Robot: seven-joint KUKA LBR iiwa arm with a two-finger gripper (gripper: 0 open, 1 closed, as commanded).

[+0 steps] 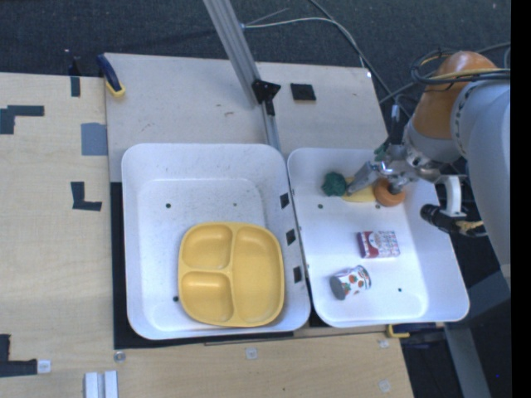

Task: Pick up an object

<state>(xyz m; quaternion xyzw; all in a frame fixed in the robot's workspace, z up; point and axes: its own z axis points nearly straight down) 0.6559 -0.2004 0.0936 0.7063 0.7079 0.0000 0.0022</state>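
The grey arm with the orange band reached in from the right, and its two-finger gripper (371, 178) hung low over the far end of the right white bin (431, 305). Whether it was open or closed could not be told, because the metal tip was small and blurry against the things under it.

Three small things sat bunched up there. A small dark green lumpy toy (334, 184) lay just left of the tip. A pale yellow piece (358, 195) lay right under it, touching a round orange ball-like thing (388, 193) on its right. The step looked like closing in on one of these.

To do it well, the arm should pick one thing and come straight down on it. The three were so close that the tip could push one aside or catch two.

Two easier things lay apart, nearer the front: a small red and white box (377, 244) and a little white cup with red dots lying on its side (350, 282). The left white bin (141, 247) held a yellow plastic plate with four sections (231, 274).
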